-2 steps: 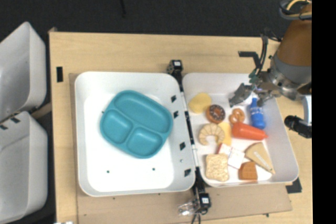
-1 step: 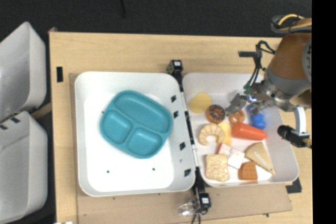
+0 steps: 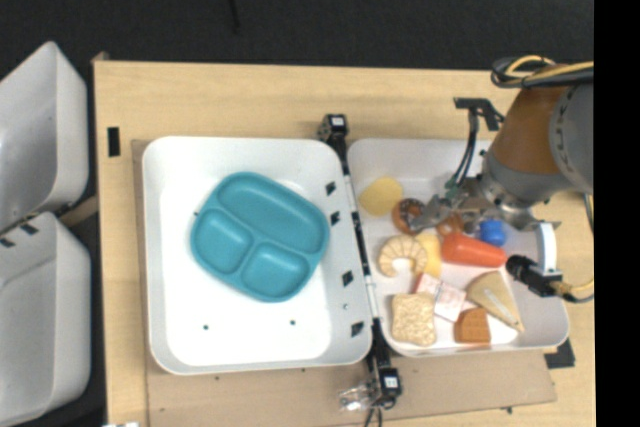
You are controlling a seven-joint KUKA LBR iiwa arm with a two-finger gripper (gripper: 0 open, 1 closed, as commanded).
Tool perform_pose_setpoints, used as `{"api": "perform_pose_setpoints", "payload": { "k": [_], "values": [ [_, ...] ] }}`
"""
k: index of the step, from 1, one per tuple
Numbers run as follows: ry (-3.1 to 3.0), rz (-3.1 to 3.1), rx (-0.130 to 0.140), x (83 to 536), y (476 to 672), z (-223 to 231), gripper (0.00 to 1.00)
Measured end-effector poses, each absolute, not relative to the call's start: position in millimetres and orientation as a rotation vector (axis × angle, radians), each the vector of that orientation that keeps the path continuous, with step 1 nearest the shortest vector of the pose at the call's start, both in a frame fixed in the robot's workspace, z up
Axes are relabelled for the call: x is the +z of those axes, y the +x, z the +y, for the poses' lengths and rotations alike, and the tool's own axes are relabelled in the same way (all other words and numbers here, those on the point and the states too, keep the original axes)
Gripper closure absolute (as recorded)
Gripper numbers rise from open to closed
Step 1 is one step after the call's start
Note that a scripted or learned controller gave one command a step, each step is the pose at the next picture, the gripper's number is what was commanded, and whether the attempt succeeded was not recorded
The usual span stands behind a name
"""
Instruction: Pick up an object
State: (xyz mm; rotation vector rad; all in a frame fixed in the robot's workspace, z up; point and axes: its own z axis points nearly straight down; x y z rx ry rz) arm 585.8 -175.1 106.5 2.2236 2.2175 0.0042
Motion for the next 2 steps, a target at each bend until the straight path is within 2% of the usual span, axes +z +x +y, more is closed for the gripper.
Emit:
{"api": "perform_pose_setpoints", "payload": {
  "k": [1,2],
  "values": [
    [2.221,2.212,0.011,106.7,589.8,-176.1,0.0],
    [2.222,2.206,0.016,118.0,591.2,-177.1,1.0]
  ]
}}
